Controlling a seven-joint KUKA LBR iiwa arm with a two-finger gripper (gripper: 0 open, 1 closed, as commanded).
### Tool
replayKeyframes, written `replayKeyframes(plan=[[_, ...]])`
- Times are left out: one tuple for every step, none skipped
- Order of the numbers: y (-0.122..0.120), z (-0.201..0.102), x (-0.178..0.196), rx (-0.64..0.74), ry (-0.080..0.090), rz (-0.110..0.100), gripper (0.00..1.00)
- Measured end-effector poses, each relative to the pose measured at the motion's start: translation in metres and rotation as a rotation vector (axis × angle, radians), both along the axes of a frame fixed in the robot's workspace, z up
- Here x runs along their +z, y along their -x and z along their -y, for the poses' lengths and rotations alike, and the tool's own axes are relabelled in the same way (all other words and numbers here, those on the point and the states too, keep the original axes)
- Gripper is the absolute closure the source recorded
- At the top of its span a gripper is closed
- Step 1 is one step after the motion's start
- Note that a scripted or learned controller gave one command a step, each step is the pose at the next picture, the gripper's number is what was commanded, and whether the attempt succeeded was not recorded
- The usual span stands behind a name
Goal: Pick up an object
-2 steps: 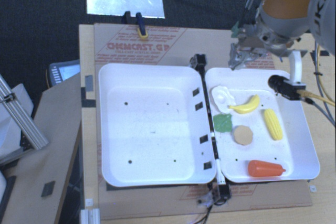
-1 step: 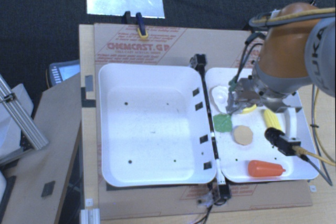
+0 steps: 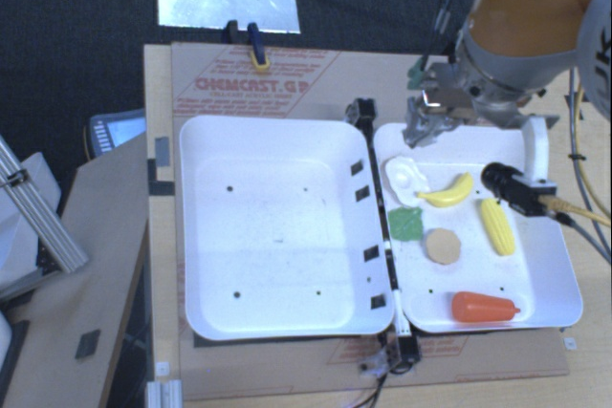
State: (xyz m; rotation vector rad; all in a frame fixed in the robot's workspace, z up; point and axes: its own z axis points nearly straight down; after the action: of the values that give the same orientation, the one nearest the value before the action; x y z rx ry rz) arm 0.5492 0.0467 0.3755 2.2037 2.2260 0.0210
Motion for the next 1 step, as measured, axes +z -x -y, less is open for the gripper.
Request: replayKeyframes(plan=[[0.0657,-0.0176,-0.0759,-0.005,0.002,-0.023,1.0]])
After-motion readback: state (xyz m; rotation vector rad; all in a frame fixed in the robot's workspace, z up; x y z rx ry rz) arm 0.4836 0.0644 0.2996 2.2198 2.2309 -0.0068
